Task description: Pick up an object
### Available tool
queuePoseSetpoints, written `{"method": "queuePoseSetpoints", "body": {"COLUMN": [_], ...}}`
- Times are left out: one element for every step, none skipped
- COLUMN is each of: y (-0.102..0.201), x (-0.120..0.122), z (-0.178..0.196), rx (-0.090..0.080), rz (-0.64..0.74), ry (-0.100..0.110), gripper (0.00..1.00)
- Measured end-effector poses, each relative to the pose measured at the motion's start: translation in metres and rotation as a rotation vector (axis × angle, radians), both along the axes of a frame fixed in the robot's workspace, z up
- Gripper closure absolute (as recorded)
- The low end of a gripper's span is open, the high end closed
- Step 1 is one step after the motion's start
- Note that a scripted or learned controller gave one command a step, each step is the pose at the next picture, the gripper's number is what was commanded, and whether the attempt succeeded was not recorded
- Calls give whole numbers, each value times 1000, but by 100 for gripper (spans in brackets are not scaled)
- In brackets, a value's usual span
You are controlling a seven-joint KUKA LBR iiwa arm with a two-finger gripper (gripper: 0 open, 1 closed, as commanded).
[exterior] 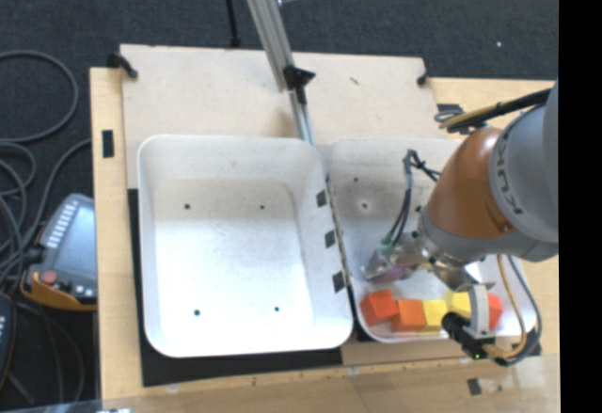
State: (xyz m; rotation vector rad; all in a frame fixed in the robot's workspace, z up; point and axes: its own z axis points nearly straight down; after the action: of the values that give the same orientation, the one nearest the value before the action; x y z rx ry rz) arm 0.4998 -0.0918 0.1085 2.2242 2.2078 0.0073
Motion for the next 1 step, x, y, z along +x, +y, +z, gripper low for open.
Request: {"method": "queuePoseSetpoints", "body": {"y": [37], "x": [5], "z": [92], "rx": [2], "rz": [13], "ry": [0], "gripper": [100]}}
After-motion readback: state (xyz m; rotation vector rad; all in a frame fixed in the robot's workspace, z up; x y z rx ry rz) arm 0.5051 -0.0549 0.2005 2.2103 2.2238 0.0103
